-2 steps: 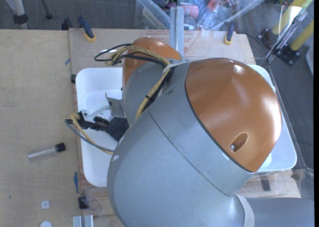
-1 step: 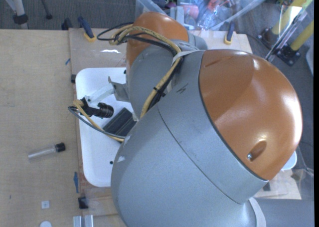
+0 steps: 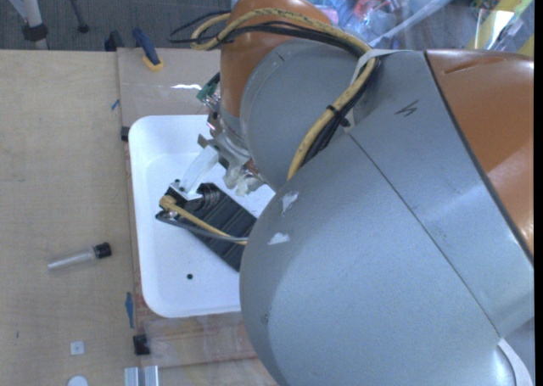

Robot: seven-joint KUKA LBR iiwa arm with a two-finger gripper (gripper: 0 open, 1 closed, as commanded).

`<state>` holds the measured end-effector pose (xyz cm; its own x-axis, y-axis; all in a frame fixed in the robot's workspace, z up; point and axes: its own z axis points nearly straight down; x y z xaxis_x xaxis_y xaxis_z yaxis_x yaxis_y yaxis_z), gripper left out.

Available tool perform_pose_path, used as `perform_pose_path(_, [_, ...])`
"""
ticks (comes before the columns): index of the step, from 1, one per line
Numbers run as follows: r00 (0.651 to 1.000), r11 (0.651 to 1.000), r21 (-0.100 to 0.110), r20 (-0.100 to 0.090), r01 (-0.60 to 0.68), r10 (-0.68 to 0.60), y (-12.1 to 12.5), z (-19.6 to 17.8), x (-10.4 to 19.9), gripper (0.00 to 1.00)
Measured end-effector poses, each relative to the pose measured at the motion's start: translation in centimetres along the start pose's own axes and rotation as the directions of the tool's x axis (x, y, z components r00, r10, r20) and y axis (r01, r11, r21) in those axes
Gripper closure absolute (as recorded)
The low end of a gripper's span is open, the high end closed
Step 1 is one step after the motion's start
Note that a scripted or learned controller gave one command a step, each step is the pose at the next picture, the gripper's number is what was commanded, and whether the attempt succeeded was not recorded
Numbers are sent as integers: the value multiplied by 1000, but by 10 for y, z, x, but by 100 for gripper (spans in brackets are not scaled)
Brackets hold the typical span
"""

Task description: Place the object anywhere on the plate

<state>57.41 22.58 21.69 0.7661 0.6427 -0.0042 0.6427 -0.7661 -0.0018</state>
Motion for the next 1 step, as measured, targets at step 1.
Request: perform_pose_path(1, [1000, 1000, 1, 0, -1, 1, 0, 0, 0, 0])
